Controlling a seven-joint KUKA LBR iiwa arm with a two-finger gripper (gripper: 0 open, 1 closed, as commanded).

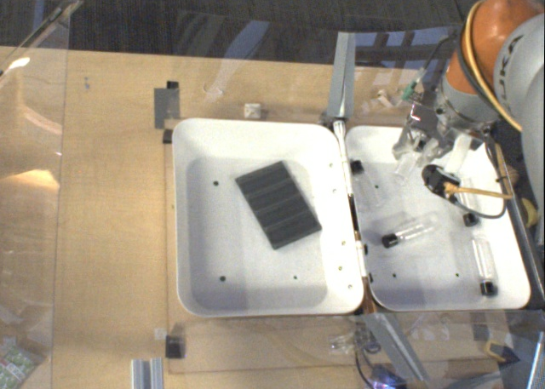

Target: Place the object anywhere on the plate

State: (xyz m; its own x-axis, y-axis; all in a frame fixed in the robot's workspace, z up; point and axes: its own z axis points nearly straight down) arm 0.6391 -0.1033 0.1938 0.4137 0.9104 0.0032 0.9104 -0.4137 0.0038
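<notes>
A dark grey ridged plate (pixel 278 204) lies flat and at an angle in the middle of the left bin (pixel 200 294). In the right bin (pixel 443 298) a clear vial with a black cap (pixel 407 232) lies on its side near the centre. A second clear vial (pixel 483 263) lies near the right wall, its black cap toward the front. My gripper (pixel 411 156) hangs over the back of the right bin, up and slightly right of the first vial and apart from it. Nothing shows between it and the bin floor.
A raised divider (pixel 351 208) separates the two bins. A grey metal post (pixel 341 81) stands behind their junction. Small black studs (pixel 356 166) sit on the right bin floor. The arm's orange band (pixel 490 38) looms over the right bin's back corner.
</notes>
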